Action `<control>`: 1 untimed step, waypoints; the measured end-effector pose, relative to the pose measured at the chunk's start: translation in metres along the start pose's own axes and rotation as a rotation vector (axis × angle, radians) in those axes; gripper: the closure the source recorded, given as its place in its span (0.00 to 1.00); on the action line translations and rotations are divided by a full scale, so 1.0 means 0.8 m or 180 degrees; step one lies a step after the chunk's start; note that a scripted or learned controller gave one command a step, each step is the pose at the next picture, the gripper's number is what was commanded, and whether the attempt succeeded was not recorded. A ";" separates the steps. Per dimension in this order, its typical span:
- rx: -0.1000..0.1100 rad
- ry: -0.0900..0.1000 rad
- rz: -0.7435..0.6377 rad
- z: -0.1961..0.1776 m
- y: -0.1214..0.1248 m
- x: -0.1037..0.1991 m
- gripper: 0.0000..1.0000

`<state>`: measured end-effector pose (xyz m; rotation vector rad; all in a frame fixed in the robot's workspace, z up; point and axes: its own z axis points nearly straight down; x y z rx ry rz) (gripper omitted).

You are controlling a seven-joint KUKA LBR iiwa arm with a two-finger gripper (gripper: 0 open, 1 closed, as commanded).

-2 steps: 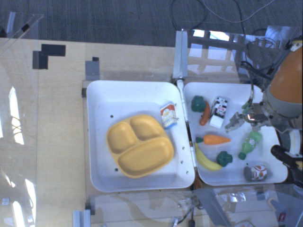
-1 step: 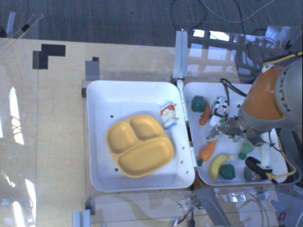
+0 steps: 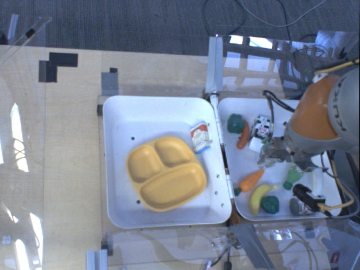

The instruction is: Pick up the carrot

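A wooden bench [image 3: 56,167] is seen across the frame, bearing two white bins side by side. The left bin [image 3: 115,151] sits at centre and holds a yellow divided plate [image 3: 166,173] at its middle and a small carton [image 3: 200,138] toward its upper right corner. The right bin [image 3: 243,204] is partly covered by the arm [image 3: 323,114], grey with an orange band, which is reaching in from the right edge of the frame. The gripper [image 3: 275,155] is seen near the middle of the right bin, pointed down and left; whether the jaws are apart or together cannot be told, as the tips are dark and blurred against the bin floor. Nothing is seen between them.

The carrot [image 3: 251,180], orange with a green end, is lying on the bin floor just below and left of the gripper, tilted, apart from it. A banana [image 3: 259,197] is lying just below the carrot, with a dark green piece [image 3: 270,205] touching its right end. A second orange-red vegetable [image 3: 243,135] is lying in the upper left of the right bin, beside a dark green lump [image 3: 235,123]. A small black-and-white item [image 3: 261,127] is seen just to the right of these. A light green item [image 3: 292,177] is seen under the arm toward the bin's right side.
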<state>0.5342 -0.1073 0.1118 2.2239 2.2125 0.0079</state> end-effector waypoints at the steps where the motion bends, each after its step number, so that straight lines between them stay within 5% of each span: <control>1: 0.0013 -0.0002 0.0416 -0.098 -0.055 0.037 1.00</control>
